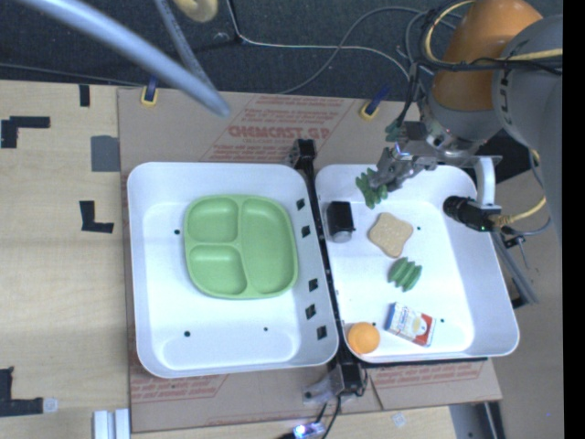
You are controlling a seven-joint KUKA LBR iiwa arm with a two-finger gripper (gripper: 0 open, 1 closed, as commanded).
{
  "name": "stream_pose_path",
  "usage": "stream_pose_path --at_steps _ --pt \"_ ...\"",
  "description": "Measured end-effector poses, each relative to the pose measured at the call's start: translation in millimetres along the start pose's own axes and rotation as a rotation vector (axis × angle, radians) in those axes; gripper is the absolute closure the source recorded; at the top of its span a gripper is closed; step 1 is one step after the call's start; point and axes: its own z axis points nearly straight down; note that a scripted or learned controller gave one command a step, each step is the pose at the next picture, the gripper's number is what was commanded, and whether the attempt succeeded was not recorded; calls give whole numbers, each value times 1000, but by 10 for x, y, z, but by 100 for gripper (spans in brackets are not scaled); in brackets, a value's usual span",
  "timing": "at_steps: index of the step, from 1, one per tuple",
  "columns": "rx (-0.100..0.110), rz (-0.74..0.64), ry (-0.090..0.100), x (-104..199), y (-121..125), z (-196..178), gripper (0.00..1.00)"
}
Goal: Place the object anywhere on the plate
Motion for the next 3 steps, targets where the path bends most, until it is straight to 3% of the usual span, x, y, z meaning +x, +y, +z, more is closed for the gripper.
stream_pose_path --at_steps 3 --pt "1 -2 0 1429 -765 113 100"
